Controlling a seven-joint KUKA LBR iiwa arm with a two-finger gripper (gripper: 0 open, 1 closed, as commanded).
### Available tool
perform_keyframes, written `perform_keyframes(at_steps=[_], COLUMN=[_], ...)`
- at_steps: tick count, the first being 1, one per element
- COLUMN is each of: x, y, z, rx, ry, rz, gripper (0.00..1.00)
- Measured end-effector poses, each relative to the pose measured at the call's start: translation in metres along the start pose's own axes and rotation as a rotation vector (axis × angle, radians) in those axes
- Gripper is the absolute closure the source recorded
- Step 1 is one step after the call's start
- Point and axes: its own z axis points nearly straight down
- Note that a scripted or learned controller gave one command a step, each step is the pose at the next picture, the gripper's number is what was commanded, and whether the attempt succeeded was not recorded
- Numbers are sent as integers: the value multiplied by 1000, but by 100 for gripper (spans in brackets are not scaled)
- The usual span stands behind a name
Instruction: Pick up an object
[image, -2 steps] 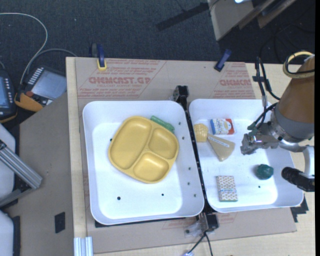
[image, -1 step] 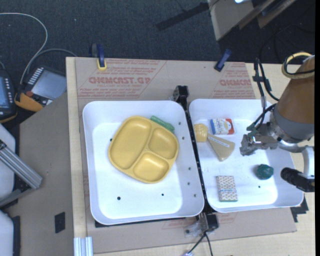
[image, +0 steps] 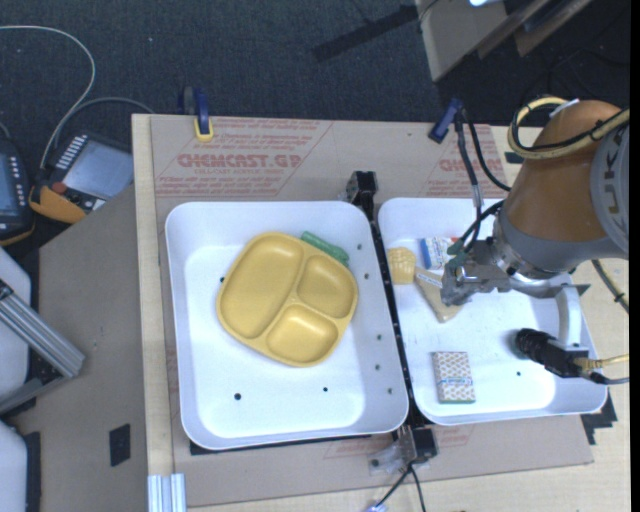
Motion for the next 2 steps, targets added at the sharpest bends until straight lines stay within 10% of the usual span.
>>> perform_keyframes(at_steps=[2], x=[120], y=[-3], z=[-17], rx=[0], ry=[1], rz=[-1], gripper=[100])
